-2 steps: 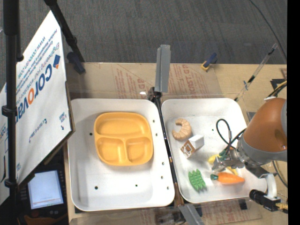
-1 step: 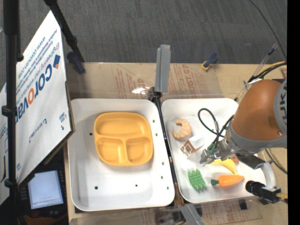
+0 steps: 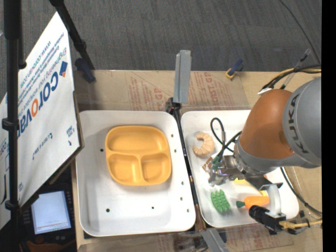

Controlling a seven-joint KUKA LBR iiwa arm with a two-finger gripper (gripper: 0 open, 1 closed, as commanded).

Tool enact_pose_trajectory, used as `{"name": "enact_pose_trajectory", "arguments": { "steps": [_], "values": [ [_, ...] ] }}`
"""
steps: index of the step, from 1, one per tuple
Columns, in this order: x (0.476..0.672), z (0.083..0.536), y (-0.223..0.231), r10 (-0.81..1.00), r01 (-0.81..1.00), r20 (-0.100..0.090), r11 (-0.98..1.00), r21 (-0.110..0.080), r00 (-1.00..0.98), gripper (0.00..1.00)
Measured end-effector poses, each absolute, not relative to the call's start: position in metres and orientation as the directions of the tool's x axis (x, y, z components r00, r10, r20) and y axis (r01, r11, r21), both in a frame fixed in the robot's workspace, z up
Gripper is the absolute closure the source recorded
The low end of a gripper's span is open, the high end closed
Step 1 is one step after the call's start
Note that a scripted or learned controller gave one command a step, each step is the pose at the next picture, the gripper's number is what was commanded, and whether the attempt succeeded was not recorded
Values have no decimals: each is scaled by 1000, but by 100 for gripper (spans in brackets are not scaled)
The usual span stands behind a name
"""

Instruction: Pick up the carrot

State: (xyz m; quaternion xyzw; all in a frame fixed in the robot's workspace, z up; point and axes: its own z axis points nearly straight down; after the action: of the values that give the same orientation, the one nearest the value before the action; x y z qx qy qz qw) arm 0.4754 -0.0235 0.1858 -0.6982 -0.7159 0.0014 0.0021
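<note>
The carrot (image 3: 256, 200), orange with a small green tip, lies near the front of the right bin (image 3: 231, 117), partly under the arm's wrist. My gripper (image 3: 218, 173) hangs over the middle of that bin, up and to the left of the carrot and apart from it. It hovers just above a green ridged toy (image 3: 221, 200). Nothing can be made out in the gripper. The big grey and orange arm (image 3: 273, 133) hides the right side of the bin.
A tan croissant-like toy (image 3: 203, 144) lies at the back left of the right bin. A yellow piece (image 3: 242, 182) peeks out under the wrist. The left bin (image 3: 94, 203) holds a yellow divided plate (image 3: 139, 135). A white sign (image 3: 42, 109) leans at the left.
</note>
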Motion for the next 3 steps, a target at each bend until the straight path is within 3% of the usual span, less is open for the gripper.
{"name": "enact_pose_trajectory", "arguments": {
  "steps": [1, 2, 3],
  "values": [
    [475, 237, -62, 974, 974, -2, -224, -5, 224, 100],
    [475, 185, -59, 964, 964, -1, -265, -7, 265, 100],
    [475, 185, -21, 885, 885, -3, -466, -7, 466, 100]
  ]
}}
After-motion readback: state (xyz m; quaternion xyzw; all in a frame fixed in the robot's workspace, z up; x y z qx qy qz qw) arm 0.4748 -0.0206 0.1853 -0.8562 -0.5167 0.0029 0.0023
